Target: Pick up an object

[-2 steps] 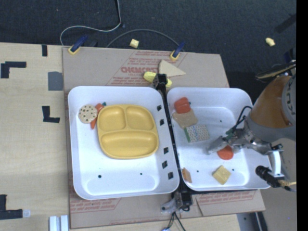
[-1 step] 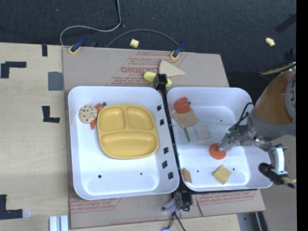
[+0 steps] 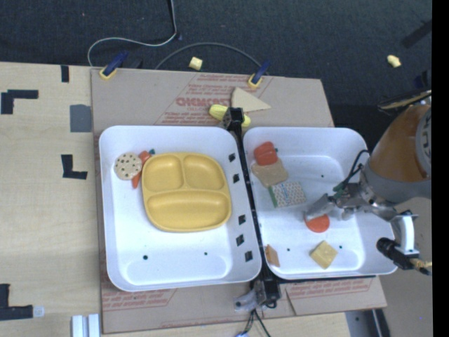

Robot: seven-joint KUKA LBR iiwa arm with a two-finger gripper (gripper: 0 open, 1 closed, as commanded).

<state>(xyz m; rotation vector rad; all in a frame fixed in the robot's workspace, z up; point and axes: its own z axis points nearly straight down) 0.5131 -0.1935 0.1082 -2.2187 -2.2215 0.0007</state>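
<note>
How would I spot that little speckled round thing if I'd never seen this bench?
Find the left white bin, the one holding the yellow divided tray. Look just off the tray's upper-left corner: the cookie lies there, beside a small orange-red piece. It is the one round, pale, dark-speckled thing there.

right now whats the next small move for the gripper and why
Probably a short drop onto the red piece: the gripper sits just above it in the right bin, nothing visibly between its fingers, and the yellow block lies further off.
</note>
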